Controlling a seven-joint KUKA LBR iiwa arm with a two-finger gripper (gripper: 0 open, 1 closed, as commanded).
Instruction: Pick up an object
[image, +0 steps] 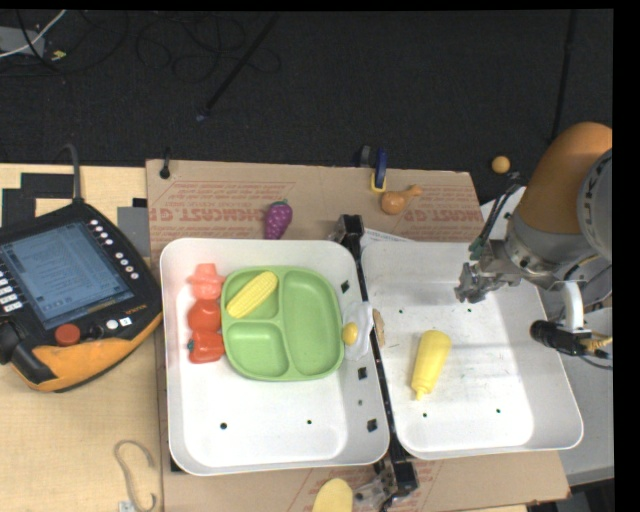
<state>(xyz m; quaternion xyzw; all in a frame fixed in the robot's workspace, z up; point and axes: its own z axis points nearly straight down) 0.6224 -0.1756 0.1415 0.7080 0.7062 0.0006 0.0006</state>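
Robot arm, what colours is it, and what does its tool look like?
The arm is mostly grey and rounded, with a big smooth orange band like a cap above the wrist. Thin dark cables run down its side to the tool, which is small, dark grey and looks like metal.

so the arm (598, 205) is mostly smooth grey casing, all rounded, no sharp corners anywhere. The bit that jumps out is the orange band (572, 168), a fat, slightly glossy, dome-looking section sitting above the wrist. Below it the wrist housing (545, 250) goes a darker, more metallic grey with curved seams. A couple of thin dark cables (492, 225) run down the outside to the gripper (473, 287), which is a small, blocky dark grey piece. It's honestly too small from here to make out finer detail.
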